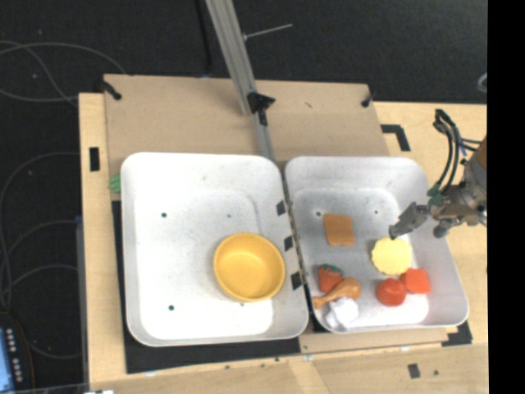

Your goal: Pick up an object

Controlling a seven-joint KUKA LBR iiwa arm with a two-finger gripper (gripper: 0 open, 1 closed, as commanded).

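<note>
My gripper point(423, 224) hangs over the right side of the right bin point(344, 175), fingers spread and nothing between them. One dark finger point(404, 221) points down-left, just above a pale yellow round piece point(391, 255). Below that piece lie a red round piece point(390, 291) and an orange-red block point(417, 280). A tan square slice point(339, 230) lies near the bin's middle. At the bin's front left are a red strawberry-like piece point(330, 278), a tan drumstick-like piece point(342, 290) and a white crumpled piece point(344, 311).
The left bin point(164, 187) holds a yellow bowl point(248, 267) near its front right corner. A grey metal rail point(234, 48) slants up from the bins' back edge. Cables trail from the wrist point(449, 150) at the right.
</note>
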